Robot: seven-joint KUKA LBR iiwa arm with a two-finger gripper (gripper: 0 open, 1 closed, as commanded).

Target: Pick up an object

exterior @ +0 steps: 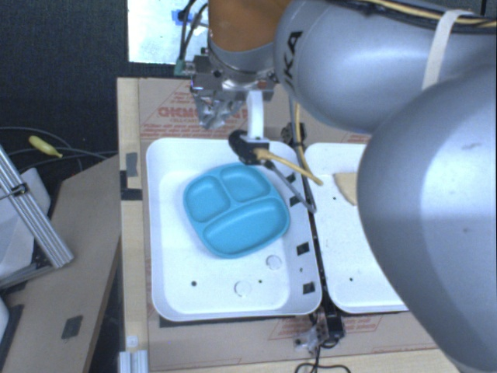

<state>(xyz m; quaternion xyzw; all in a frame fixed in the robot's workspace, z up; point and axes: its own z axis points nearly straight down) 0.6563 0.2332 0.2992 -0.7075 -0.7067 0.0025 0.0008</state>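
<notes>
A blue divided plate with three compartments lies flat in the middle of the left white bin. My gripper hangs above the far edge of that bin, beyond the plate's far left corner and apart from it. Nothing shows in its grasp. A tan object lies in the right bin near its left wall, partly hidden by the arm.
The grey arm covers most of the right bin and the upper right of the view. Two small pale round spots sit on the left bin's floor near its front. Cardboard lies under the bins.
</notes>
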